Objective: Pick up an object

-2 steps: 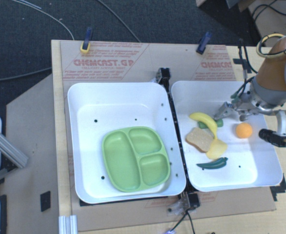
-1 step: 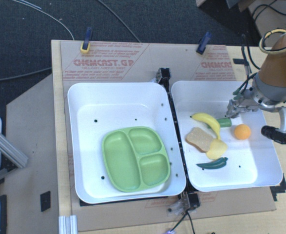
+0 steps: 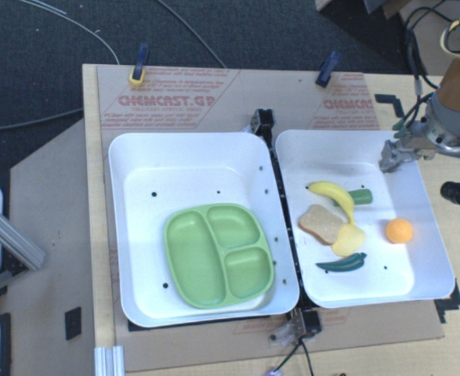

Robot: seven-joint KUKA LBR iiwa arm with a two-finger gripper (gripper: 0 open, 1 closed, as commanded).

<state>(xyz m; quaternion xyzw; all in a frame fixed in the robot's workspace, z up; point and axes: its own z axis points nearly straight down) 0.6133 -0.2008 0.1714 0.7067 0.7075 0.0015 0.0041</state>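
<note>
Right now the gripper [image 3: 396, 157] hangs over the right bin's [image 3: 425, 284] far right corner, can't tell the jaws' state. Banana [image 3: 333, 197], bread [image 3: 321, 223] and lemon [image 3: 348, 240] touch mid-bin, so a grab there may slip or snag two; orange ball [image 3: 400, 231] sits apart.

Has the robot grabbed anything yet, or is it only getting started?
Nothing looks picked up yet. The banana, bread slice and orange ball all lie in the right bin. In hand: the gripper sits over that bin's far corner, away from them. Left: reaching an item, gripping and lifting it.
</note>
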